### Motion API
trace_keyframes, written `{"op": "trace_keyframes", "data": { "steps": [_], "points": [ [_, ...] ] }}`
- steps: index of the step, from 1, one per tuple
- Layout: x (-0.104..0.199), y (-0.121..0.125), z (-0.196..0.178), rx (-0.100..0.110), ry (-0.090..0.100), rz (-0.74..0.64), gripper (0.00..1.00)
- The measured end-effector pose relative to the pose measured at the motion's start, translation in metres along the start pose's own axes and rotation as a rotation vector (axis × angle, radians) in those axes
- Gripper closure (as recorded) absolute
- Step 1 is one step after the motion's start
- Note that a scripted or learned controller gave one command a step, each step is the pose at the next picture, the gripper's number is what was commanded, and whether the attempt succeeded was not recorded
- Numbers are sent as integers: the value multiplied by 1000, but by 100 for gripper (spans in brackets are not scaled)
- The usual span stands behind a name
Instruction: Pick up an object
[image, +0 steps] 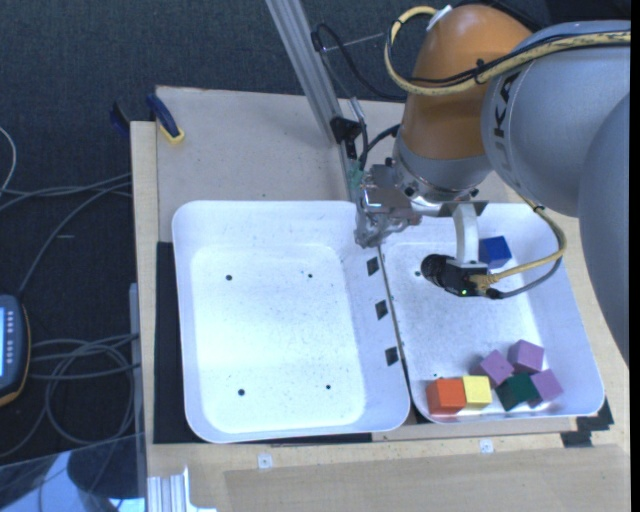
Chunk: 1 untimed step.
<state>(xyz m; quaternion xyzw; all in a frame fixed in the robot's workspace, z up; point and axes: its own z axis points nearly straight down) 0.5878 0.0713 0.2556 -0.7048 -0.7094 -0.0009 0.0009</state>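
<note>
My gripper (373, 226) hangs over the far end of the divider between the two bins, at the right bin's (580, 330) upper left corner. A blue cube (494, 250) lies to its right near that bin's far wall. In the near right corner of that bin sit an orange cube (447, 394), a yellow cube (477, 390), a dark green block (517, 391) and three purple blocks (526, 354). Nothing shows in the gripper.
The left bin (200, 400) is a plain white tray with small dark dots. A black cable end (446, 272) with a yellow lead dangles from the arm over the right bin. A metal rail (312, 75) slants behind the bins.
</note>
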Motion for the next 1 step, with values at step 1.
{"op": "trace_keyframes", "data": {
  "steps": [1],
  "points": [
    [-4, 0, -1, -1, -2, 5, 0]
  ]
}}
